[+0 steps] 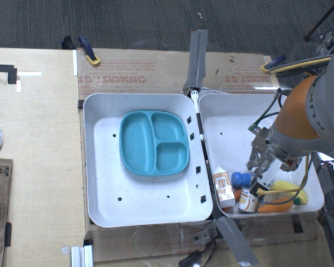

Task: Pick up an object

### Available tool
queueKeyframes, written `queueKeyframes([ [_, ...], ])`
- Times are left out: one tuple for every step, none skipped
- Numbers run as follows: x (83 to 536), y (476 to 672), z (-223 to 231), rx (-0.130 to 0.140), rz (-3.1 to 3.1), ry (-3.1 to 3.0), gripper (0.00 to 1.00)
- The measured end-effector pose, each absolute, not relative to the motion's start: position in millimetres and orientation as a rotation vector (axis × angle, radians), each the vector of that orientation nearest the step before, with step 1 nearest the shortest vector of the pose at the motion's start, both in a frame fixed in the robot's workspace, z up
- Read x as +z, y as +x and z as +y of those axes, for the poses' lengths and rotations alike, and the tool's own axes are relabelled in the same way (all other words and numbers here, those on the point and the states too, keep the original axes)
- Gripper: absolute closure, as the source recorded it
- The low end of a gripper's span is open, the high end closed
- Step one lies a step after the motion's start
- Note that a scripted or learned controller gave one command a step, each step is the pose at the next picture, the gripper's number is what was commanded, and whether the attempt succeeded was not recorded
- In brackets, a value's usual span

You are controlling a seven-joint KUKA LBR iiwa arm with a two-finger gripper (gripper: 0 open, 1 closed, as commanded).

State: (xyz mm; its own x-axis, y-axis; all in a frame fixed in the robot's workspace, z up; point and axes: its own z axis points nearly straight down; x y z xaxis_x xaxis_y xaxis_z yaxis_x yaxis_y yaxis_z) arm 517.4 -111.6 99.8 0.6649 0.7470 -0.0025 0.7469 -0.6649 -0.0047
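Note:
My gripper (pixel 258 170) hangs over the front part of the right bin (pixel 228 121), open, with nothing between its fingers. Just below and left of it lies a small blue object (pixel 241 178). Packed along the bin's front wall are a white and orange carton (pixel 223 187), a small bottle (pixel 247 199), a yellow banana (pixel 288 192) and an orange carrot-like piece (pixel 275 207). The gripper's tips are close above the blue object and the bottle, and I cannot tell whether they touch.
The left bin (pixel 100 166) holds a teal divided plate (pixel 155 143). A grey post (pixel 197 60) rises behind the wall that the two bins share. The arm's orange band (pixel 298 115) and cables cover the right bin's right side.

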Motion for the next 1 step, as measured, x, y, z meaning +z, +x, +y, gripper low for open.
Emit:
queueKeyframes([
  [178.3,560.7,-174.4,0.005,-1.227,-2.892,1.0],
])
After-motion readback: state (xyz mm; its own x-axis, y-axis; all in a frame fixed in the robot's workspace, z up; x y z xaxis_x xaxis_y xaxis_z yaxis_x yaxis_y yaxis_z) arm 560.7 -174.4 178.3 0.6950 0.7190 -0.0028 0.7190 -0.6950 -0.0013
